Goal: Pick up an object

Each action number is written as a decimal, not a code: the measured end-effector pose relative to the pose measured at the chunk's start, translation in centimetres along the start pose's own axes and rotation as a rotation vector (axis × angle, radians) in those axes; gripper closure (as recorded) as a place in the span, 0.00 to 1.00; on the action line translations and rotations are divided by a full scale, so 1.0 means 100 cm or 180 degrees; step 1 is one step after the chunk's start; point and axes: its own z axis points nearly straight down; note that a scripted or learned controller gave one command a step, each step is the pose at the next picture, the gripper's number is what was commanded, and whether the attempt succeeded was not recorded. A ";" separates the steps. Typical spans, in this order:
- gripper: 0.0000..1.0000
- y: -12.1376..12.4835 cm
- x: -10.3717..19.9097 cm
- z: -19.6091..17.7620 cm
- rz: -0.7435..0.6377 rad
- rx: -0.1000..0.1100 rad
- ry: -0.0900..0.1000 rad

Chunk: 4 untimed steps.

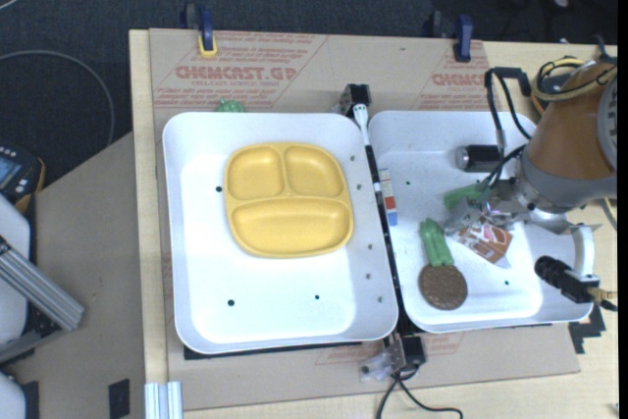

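In the right bin (422, 147) lie a green oblong piece (434, 242), a brown round disc (444, 286) just below it, a red-and-white crinkled packet (489, 241) and a second small green piece (458, 197). My gripper (488, 204) comes down from the right, low over the spot between the small green piece and the packet. The wrist hides where its tips meet the objects. I cannot see anything lifted off the bin floor.
The left bin (196, 240) holds a yellow divided plate (288, 198). A marker-like stick (378, 182) lies along the ridge between the bins. Black cables and a black fitting (478, 155) hang by the arm. Two clamps hold the board's far edge.
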 end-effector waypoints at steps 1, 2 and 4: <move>0.00 0.037 0.046 0.017 -0.0010 -0.0049 -0.0010; 0.00 -0.024 0.062 0.017 0.0011 -0.0021 -0.0006; 1.00 -0.056 0.134 -0.093 0.0007 -0.0052 -0.0018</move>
